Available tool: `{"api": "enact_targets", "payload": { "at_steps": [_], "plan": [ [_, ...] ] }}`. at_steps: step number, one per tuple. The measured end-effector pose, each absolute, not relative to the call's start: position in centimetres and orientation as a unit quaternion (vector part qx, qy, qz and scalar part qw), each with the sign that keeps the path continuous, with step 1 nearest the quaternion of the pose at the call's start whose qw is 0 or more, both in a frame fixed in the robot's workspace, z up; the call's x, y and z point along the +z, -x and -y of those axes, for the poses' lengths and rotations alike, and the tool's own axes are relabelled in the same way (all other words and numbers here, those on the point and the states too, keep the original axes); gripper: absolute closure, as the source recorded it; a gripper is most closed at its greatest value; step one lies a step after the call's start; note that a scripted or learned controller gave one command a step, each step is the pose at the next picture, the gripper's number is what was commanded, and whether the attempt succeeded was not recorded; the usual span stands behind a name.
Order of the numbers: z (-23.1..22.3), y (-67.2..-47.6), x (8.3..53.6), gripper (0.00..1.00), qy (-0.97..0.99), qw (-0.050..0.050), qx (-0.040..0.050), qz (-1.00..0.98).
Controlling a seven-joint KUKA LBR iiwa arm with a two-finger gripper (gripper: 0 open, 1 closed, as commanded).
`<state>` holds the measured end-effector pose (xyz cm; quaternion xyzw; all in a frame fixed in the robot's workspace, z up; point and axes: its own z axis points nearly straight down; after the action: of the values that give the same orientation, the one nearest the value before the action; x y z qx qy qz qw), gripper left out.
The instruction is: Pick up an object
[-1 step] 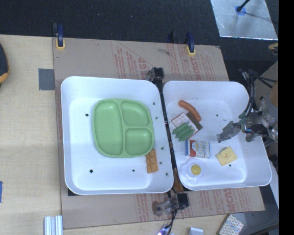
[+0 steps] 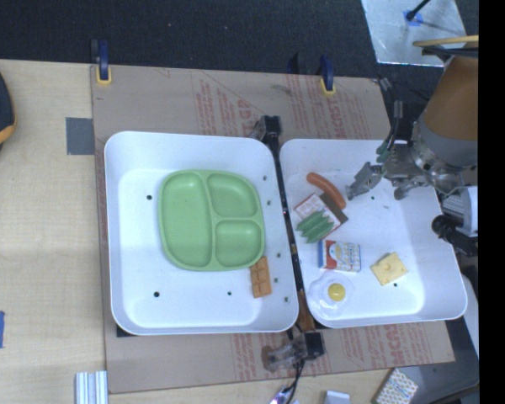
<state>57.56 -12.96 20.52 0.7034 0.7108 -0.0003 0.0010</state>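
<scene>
While the jaws [image 2: 379, 179] hang spread and bare over the right bin [image 2: 438, 305], the sausage [image 2: 326, 189] lies just beside them; brown cardboard [image 2: 194, 99] covers the wooden desk [image 2: 34, 251], dark carpet [image 2: 194, 15] beyond
</scene>
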Motion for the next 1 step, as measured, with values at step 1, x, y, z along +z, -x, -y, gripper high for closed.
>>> {"api": "enact_targets", "payload": {
  "at_steps": [1],
  "plan": [
    [12.09, -62.33, 8.49, 0.00, -0.704, -0.003, -0.0029, -0.710]
  ]
}}
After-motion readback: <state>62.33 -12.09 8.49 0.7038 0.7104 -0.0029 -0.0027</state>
